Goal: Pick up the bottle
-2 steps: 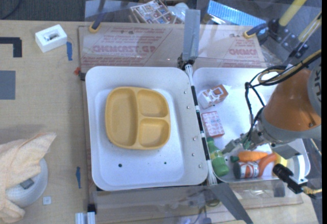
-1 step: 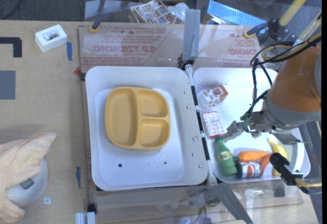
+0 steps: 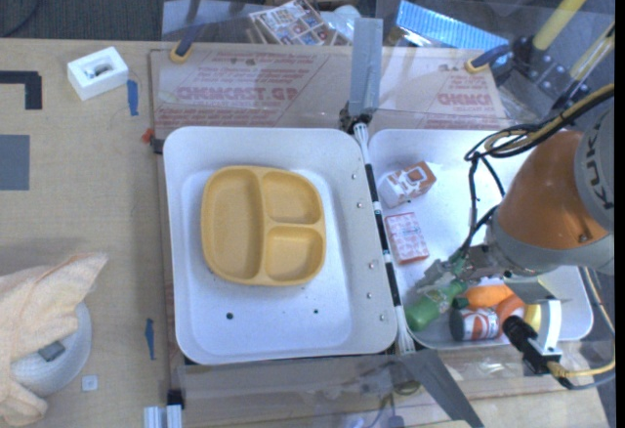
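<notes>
**Green bottle in the right bin**

The green bottle (image 3: 433, 305) lies in the right bin (image 3: 444, 150), near its front left corner. The gripper (image 3: 457, 268) sits just above it. I cannot tell its grip. The left bin (image 3: 186, 221) holds a yellow tray (image 3: 263, 225).
</notes>
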`<state>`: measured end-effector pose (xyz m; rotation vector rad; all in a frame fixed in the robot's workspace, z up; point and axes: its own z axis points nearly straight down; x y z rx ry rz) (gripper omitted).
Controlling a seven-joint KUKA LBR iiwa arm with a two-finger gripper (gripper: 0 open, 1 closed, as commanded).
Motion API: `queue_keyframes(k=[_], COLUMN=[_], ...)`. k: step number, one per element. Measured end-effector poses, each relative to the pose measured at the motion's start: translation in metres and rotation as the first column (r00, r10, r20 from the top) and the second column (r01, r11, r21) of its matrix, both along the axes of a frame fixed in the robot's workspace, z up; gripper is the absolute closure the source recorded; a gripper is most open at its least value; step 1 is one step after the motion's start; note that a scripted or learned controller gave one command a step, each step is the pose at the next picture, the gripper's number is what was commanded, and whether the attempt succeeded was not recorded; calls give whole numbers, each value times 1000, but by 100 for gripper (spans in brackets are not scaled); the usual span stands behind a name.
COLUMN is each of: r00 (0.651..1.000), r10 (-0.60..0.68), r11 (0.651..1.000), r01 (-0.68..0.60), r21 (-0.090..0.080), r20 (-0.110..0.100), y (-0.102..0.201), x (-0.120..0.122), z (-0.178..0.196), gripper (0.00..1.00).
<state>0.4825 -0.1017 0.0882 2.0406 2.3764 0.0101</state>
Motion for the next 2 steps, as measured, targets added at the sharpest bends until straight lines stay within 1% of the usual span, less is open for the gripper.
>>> queue_keyframes(k=[1,2], r00=[1000,994], r10=[-3,-104], r11=[1000,995], r01=[3,104], r21=[-1,0], r20=[4,-10], y=[-1,17], x=[1,63], z=[11,142], gripper=[100,100])
